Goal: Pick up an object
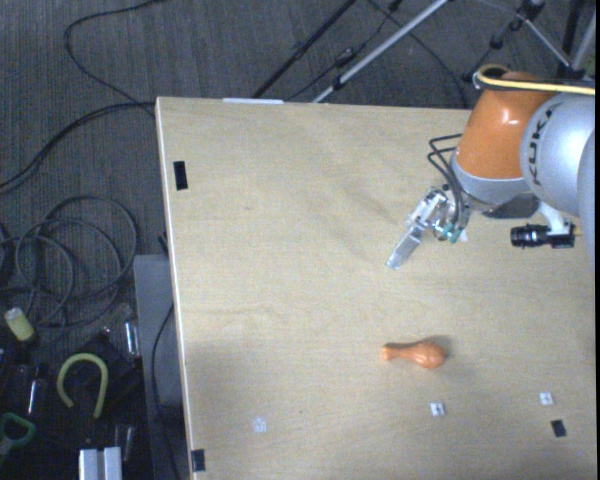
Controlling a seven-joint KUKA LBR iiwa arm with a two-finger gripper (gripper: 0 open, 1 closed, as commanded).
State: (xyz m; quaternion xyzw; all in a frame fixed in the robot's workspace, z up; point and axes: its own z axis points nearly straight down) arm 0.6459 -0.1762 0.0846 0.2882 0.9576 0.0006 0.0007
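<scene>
Nothing is picked up yet, as far as the view shows. The only graspable thing on the counter (280, 218) is a small orange pear-shaped object (416, 353), narrow at its left end and bulbous at its right, lying on its side on the bare wood toward the lower right. The gripper (404, 251) hangs above the counter, up and slightly left of that object and apart from it, with the orange band (492, 128) of the arm behind it at the right. One pale, slender finger slants down and to the left; whether the jaws are spread or pressed together I cannot tell, and nothing shows between them.

What is left, by my judgement, is the whole grasp: moving over the orange object, coming down, closing on it and lifting.

Nothing stands between the gripper and the object; the wood there is bare. A few small markers (437, 408) lie flat on the counter below and to the right of the object, and a dark tag (180, 175) sits near the left edge. Off the counter, the carpet at the left carries looped black cables (60, 258) and a green hooked tool (83, 380), well out of the way.
</scene>
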